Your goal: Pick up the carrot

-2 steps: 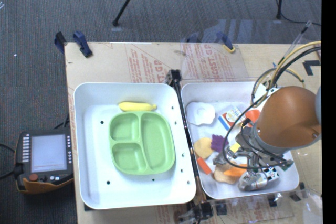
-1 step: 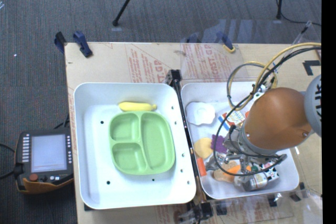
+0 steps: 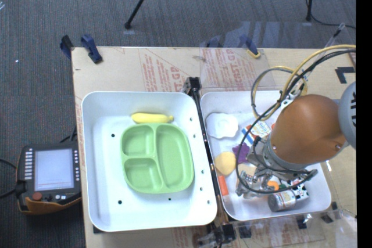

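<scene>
A broad rounded orange band is being shown on the arm, which is being seen as grey just right of that band. Below the band, a grey metal ring is being displayed, with dark fittings and thin wires under it. Yellow and black cables are being seen looping above the band, and red, blue and white wires are being shown at its left side.

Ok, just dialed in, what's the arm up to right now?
The arm reaches into the right bin, low over a clutter of small items. The carrot lies by that bin's left wall, beside a yellow ball, with nothing touching it. In the left bin sit a green divided plate and a banana.
</scene>
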Action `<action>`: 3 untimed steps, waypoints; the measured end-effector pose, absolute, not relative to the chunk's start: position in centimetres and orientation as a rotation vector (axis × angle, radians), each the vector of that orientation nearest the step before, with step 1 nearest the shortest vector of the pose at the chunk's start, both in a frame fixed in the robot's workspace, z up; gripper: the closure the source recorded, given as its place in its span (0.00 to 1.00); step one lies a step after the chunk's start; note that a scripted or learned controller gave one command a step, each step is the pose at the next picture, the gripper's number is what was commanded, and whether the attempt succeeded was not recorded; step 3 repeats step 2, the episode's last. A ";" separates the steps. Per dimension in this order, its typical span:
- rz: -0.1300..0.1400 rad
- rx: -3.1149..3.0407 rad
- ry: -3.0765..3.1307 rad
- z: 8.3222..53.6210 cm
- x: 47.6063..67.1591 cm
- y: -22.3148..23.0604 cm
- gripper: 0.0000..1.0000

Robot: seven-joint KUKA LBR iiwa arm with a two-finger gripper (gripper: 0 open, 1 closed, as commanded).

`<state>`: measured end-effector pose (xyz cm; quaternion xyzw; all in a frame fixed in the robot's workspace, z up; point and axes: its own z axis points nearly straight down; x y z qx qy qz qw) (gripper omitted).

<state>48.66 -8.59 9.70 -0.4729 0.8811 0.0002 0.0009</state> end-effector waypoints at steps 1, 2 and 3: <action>0.005 -1.266 2.872 13.2 47.7 -9.5 1.00; 0.007 -1.266 2.873 13.2 47.7 -9.5 0.00; 0.007 -1.266 2.873 13.2 47.7 -9.5 0.00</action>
